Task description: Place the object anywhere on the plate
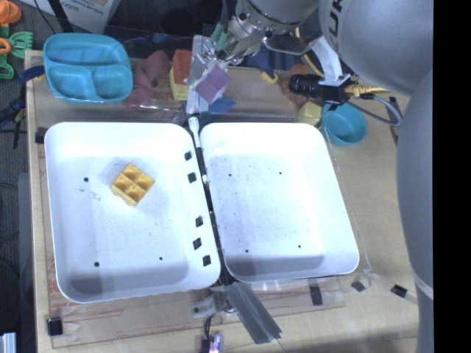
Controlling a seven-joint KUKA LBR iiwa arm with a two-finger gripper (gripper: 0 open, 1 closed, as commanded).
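My gripper hangs above the back edge of the bench, over the seam between the two bins. A small purple block sits between its fingertips, lifted off the surface, so the gripper is shut on it. The blue divided plate lies behind the left bin, well to the left of the gripper. A yellow waffle piece rests in the left bin's upper left part.
The right bin lies under the arm's reach. A clear tray with several toy foods stands between the plate and the gripper. A blue cup sits beyond the right bin's back right corner.
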